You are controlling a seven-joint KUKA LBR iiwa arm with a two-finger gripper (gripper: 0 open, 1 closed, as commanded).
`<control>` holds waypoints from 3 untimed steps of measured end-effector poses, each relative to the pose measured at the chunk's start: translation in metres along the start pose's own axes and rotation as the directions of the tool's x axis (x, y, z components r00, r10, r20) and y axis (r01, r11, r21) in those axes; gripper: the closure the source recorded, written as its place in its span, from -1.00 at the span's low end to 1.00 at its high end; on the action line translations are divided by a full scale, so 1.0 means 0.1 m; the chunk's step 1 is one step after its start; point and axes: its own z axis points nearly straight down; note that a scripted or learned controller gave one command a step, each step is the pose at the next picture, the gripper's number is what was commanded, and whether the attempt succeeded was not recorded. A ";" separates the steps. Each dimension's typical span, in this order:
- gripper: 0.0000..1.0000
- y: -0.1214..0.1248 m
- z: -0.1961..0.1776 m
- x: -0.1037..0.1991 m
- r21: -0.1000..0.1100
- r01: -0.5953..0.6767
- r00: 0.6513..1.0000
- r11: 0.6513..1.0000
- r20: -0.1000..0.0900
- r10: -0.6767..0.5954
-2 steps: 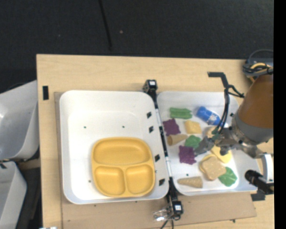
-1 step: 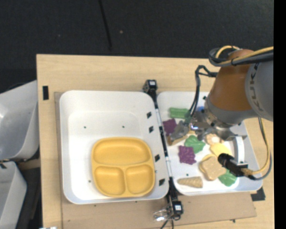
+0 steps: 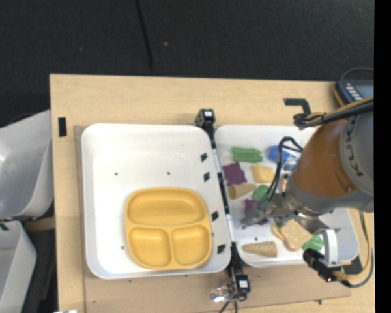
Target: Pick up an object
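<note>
Toy food pieces are lying scattered in the right bin (image 3: 352,237), toward the bench's (image 3: 182,100) right edge: a green piece (image 3: 246,154) and a blue one (image 3: 275,153) near the bin's far wall, a purple piece (image 3: 233,172) and a pale yellow one (image 3: 263,173) just below them, a tan cone (image 3: 259,248) and a tan biscuit-like piece (image 3: 289,235) along the near wall. Another purple piece (image 3: 253,208) is sitting mid-bin, right where the gripper (image 3: 264,215) is reaching down. The arm's (image 3: 326,168) wrist is hiding the jaws, so whether they are spread or pinching something cannot be told.

The pieces are looking like small moulded plastic: likely light, stiff and somewhat slick, so a pinch across a narrow middle should be holding better than one on a tapering end. The cone would probably be slipping out if taken at its tip.

The left bin (image 3: 104,175) is carrying a yellow divided plate (image 3: 168,228), sitting toward the bench's near edge.
</note>
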 end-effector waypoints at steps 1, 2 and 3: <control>-1.00 0.37 -0.99 0.08 -0.019 0.008 1.000 1.000 0.003 -0.008; -1.00 0.00 0.19 0.08 0.002 0.002 1.000 1.000 -0.001 -0.002; -1.00 0.04 -0.90 0.58 -0.017 0.011 1.000 1.000 0.000 -0.011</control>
